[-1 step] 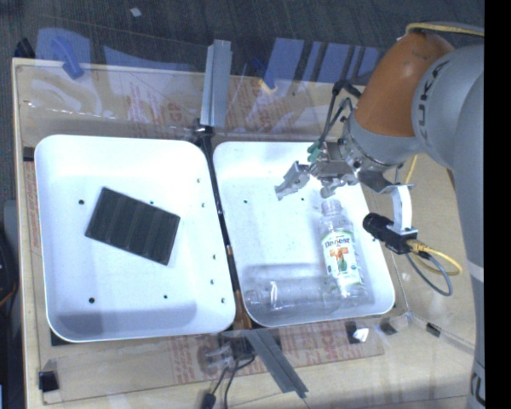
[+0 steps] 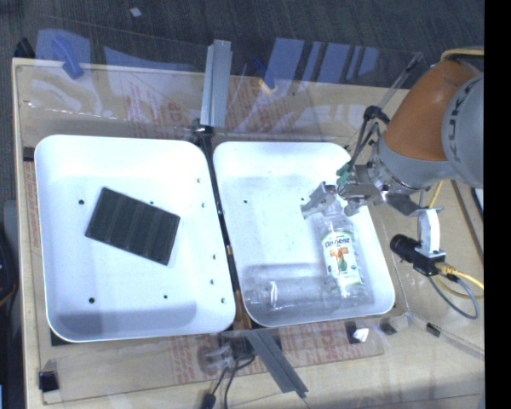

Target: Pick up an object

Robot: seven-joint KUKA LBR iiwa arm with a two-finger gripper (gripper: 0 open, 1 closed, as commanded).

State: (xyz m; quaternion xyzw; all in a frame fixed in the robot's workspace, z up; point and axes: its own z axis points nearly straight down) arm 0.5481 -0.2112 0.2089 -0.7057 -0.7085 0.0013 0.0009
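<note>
The clear plastic bottle with a white, orange and green label (image 2: pixel 341 258) lies in the right-hand shallow white bin (image 2: pixel 264 186), near that bin's right wall, its neck pointing up the picture toward the arm. Across the bin's near end lies a second clear plastic bottle without a label (image 2: pixel 294 291), on its side, its right end close to the labelled bottle's base; whether the two touch I cannot tell. In the left-hand shallow white bin (image 2: pixel 68 164) a flat dark grey ribbed rectangular pad (image 2: pixel 133 225) rests at a slant, well apart from everything else.

In the camera view the grey arm with its orange band (image 2: pixel 426 126) reaches in over the right bin, and the gripper (image 2: pixel 330 197) sits just above the labelled bottle's neck. How the jaws stand I cannot tell; the metal parts there blur together. Nothing looks lifted: both bottles rest on the bin floor. By my judgement the pick is at the approach, with the grasp and the lift still left to do.
</note>
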